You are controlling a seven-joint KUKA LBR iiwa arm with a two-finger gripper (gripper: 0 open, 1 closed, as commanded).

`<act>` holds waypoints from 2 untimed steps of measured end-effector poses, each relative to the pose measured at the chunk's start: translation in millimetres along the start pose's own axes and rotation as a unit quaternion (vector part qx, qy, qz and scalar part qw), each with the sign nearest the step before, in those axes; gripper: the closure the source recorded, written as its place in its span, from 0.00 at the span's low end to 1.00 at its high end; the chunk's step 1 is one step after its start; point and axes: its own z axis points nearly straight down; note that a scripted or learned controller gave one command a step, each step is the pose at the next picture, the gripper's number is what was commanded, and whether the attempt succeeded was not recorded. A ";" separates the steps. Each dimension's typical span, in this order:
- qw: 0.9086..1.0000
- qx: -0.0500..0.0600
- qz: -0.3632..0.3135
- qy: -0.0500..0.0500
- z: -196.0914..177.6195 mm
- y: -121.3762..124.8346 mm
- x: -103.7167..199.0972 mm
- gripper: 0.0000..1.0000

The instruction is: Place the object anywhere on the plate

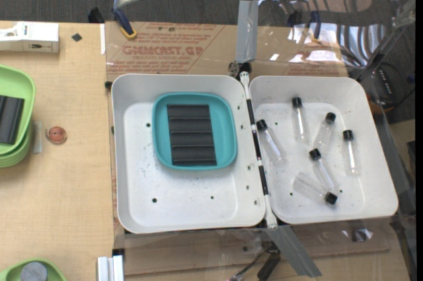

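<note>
Jaws: can't tell state. Vials (301, 118) lie scattered in the right bin (357, 98), axes mixed; plate (160, 134) sits left of them.

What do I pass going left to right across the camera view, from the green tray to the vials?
Green tray → small orange disc → left white bin → teal plate → right white bin holding clear, black-capped vials.
</note>
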 end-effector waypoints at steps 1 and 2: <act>0.999 0.000 0.044 0.000 -0.1 24.8 10.5 0.00; 0.994 0.000 0.112 0.000 -0.1 24.9 9.8 0.00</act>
